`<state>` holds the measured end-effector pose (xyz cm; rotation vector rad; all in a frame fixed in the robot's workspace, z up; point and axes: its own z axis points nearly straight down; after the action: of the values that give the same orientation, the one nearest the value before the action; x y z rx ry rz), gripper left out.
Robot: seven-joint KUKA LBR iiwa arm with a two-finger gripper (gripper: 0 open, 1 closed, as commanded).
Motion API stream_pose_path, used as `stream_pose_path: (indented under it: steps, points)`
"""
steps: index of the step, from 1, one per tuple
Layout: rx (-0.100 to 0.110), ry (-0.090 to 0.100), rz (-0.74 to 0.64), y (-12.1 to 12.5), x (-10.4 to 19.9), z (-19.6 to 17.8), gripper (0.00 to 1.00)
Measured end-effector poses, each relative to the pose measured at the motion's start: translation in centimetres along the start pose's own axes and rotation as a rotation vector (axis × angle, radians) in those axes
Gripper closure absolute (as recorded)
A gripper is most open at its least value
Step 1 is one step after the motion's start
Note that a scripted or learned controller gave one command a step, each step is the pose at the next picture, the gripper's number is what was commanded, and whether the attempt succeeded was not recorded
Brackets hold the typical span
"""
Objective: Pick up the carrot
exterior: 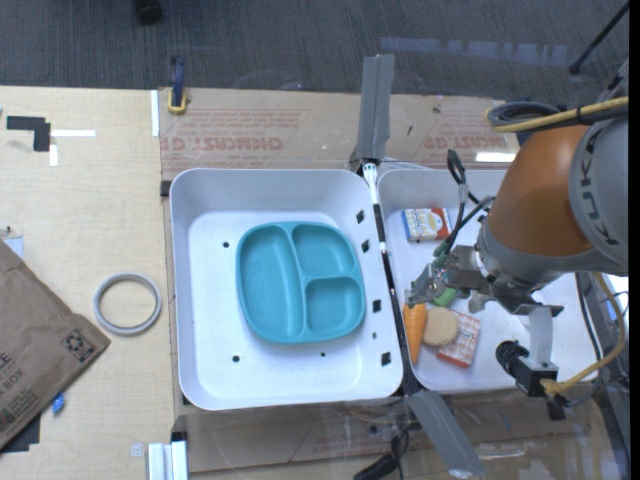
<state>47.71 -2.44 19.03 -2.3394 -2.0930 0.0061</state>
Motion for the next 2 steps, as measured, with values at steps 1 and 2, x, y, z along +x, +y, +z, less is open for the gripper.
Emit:
stream_pose_path:
  steps: [1, 2]
  points:
    - [-0.003, -0.002, -0.138, 1.6, 4.6, -16.0, 0.0]
    - [-0.001, -0.002, -0.309, -0.1, 1.1, -11.0, 0.0]
